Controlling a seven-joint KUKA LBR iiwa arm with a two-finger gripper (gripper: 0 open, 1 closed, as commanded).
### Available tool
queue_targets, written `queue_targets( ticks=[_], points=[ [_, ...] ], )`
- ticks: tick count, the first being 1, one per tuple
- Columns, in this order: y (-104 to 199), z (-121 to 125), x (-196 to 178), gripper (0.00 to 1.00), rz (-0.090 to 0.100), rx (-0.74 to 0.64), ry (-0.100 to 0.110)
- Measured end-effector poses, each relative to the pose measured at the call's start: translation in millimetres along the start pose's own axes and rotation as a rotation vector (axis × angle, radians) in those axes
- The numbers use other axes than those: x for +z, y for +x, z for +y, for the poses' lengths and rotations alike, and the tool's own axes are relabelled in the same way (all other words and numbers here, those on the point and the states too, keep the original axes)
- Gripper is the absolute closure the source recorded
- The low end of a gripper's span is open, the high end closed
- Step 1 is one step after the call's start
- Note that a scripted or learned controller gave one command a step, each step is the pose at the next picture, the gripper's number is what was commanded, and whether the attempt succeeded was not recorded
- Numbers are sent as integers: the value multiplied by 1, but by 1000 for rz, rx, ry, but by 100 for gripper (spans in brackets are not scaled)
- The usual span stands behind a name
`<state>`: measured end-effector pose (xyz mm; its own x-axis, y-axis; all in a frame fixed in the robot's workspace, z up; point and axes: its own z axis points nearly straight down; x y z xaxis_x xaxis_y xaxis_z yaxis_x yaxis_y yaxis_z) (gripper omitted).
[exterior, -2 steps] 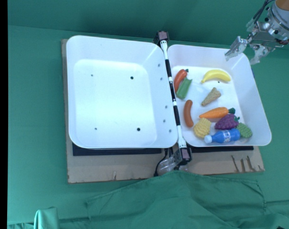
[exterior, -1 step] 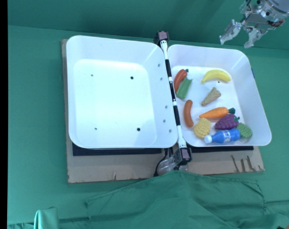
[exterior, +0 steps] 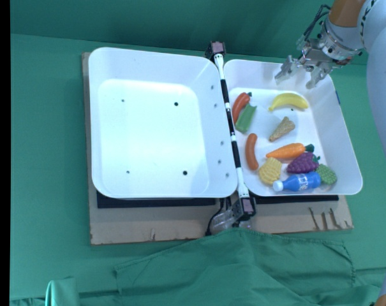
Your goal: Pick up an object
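Note:
My gripper hangs over the far right corner of the right bin, its two fingers spread open with nothing between them. Just below it lies a yellow banana. The same bin holds a red chilli beside a green piece, a tan cone, an orange sausage, a carrot, purple grapes, a yellow corn piece, a blue bottle and a green piece.
The left bin lies beside the right one, split from it by a black-and-white bar. Both rest on cardboard over green cloth. Rumpled cloth lies at the front.

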<state>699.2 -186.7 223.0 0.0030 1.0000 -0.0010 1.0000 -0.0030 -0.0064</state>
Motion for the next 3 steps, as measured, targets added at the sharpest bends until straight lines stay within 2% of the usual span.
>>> queue_targets(
  ticks=[1, 2, 3],
  points=[
    [-1, 3, -22, 100, -6, 1, -16],
    [20, -44, -94, 100, 0, 0, -13],
    [34, -22, -51, 100, -1, -1, -7]
  ],
)
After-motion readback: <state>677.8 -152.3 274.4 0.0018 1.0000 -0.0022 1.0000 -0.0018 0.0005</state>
